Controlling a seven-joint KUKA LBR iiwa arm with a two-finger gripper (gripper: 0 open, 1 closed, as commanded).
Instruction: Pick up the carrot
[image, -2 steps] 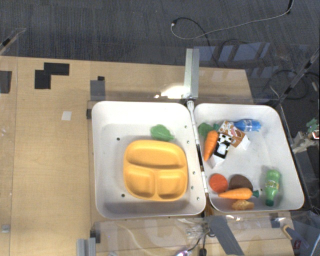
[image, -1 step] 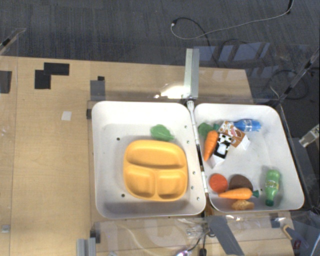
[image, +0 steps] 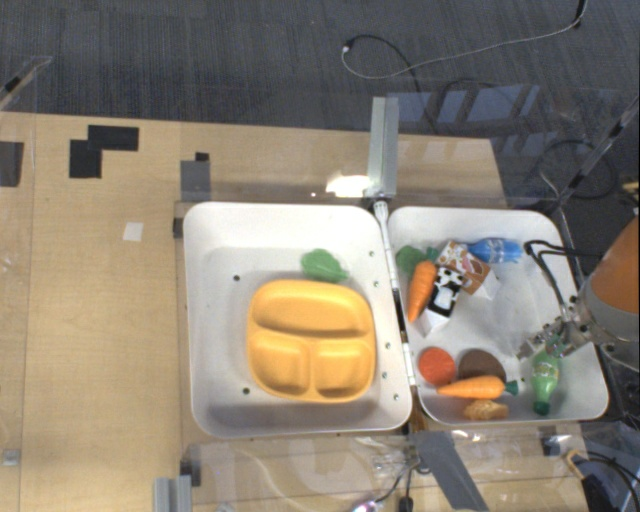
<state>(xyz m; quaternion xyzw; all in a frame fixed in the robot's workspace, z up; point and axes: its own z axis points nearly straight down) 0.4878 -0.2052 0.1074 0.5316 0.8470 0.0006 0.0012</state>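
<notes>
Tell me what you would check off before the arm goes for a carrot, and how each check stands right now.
1. Carrot in sight: ok. One carrot lies near the right bin's top left, another carrot near its front.
2. Which carrot is meant: cannot tell.
3. Tool near a carrot: not ok; it sits at the bin's right side, above the green bottle.
4. Room around the front carrot: not ok; red ball and brown item crowd it.
5. Tool open: cannot tell.

Two carrots (image: 421, 288) (image: 472, 387), two bins (image: 215, 400) (image: 590, 405), one tray (image: 310, 340).
</notes>
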